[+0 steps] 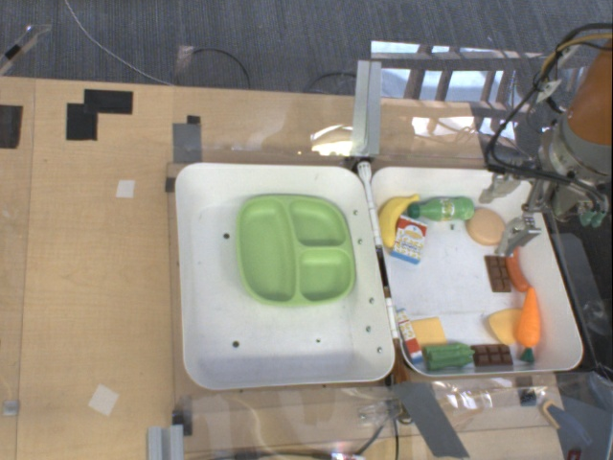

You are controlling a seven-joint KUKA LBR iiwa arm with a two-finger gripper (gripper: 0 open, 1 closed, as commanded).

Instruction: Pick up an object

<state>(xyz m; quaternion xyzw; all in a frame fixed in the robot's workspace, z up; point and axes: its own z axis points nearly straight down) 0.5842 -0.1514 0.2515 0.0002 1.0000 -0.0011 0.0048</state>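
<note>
My gripper [509,210] hangs over the back right corner of the right bin [450,286], open, with nothing between its fingers. One fingertip [522,230] is just above a brown chocolate bar [497,273] and a red sausage [517,271]. A tan round bun [486,226] lies just left of the gripper. Further left are a green bottle [442,208], a yellow banana [391,215] and a small printed carton [409,240]. Along the front right lie an orange carrot [528,318] and a yellow cheese wedge [502,326].
The left bin [211,343] holds a green divided plate [293,248]. At the right bin's front edge lie a green block [448,356], a dark chocolate piece [492,356] and a yellow slice [430,331]. A metal frame [450,75] stands behind the bins.
</note>
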